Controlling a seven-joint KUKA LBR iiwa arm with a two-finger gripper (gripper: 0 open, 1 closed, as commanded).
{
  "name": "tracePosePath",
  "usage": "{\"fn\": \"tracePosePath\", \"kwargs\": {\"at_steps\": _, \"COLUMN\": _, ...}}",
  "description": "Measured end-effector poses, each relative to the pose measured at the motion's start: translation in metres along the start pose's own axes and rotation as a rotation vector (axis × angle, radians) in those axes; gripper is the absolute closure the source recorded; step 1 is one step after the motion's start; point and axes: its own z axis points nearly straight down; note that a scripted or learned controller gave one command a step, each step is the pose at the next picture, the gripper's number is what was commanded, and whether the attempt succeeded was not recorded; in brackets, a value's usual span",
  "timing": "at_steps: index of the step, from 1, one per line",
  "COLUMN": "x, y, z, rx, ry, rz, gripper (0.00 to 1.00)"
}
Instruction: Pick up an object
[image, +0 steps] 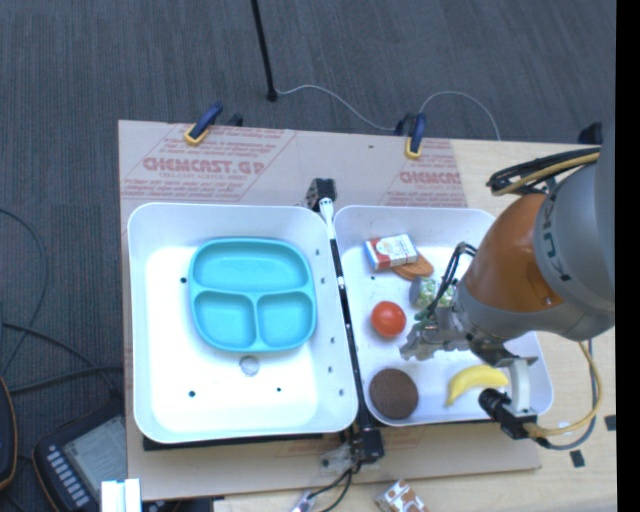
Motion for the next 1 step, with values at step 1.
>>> {"fn": "tracePosePath", "kwargs": {"at_steps": 1, "x": 0.0000, "y": 0.0000, "z": 0.0001, "rx": 0.000, "ry": 0.000, "rz": 0.000, "gripper": 0.00}}
